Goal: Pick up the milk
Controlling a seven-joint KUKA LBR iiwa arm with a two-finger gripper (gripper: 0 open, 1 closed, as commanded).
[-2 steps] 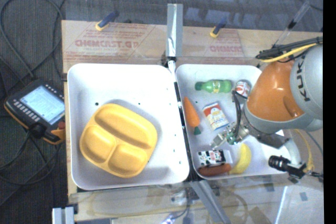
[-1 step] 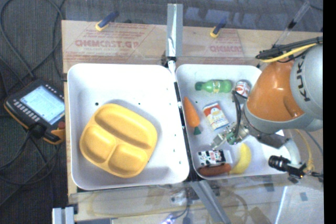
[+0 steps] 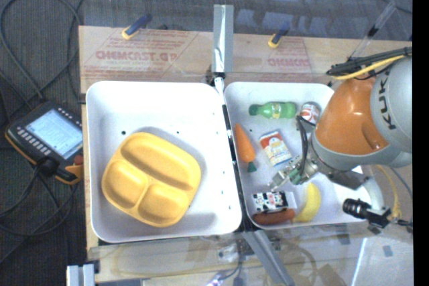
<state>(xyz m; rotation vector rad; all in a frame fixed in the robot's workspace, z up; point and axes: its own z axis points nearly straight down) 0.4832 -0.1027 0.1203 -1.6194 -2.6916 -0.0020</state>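
One gripper (image 3: 289, 175), whether spread or pinching cannot be told, hovers in the right bin (image 3: 322, 92). Just below it lies the milk (image 3: 273, 199), flat and apparently ungrasped; closing and lifting seemingly remain.

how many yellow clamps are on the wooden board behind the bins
2. One clamp sits behind the left bin, the other clamp behind the right bin. The arm covers the board's far right, so another could be hidden.
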